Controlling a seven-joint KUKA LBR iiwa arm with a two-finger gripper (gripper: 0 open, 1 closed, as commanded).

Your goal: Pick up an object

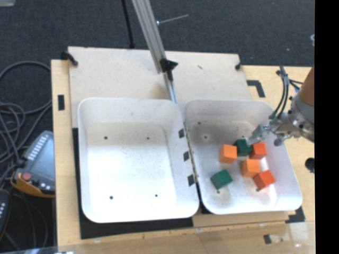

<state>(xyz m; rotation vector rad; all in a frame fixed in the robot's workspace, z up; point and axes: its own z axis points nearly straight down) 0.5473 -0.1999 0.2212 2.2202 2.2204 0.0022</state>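
The right bin (280, 194) holds several small blocks. An orange block (229, 153) lies beside a dark green block (242, 146) and a red-orange block (259, 150). Just below them are another orange block (251, 166) and a red block (264, 179). A lighter green block (221, 179) lies apart at the lower left. My gripper (257, 136) reaches in from the right and hangs low over the dark green and red-orange blocks. No block is visibly lifted.
The left bin (85, 142) stands next to the right one, sharing a middle wall (186, 147). A slanted metal pole (151, 30) rises behind the bins. Cables and a pendant (34, 163) lie left of the bench.
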